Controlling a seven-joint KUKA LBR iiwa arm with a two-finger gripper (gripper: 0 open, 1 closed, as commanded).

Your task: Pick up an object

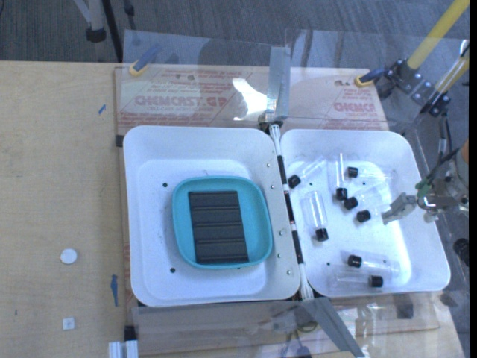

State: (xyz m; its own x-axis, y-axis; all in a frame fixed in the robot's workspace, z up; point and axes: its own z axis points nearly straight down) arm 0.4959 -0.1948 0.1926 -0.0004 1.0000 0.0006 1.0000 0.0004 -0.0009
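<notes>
— What is seen in the left bin [141, 200]?

— A teal tray [182, 222] with a dark ribbed insert [218, 227] is held there.

— And in the right bin [414, 162]?

— Clear vials with black caps [317, 213] are scattered across it; two are laid near the front edge, others near the middle.

— Where is the end effector [402, 209] placed?

— It is seen at the right bin's right rim, just beside the vials. Whether it is spread or pressed together cannot be told; nothing is seen gripped.
</notes>
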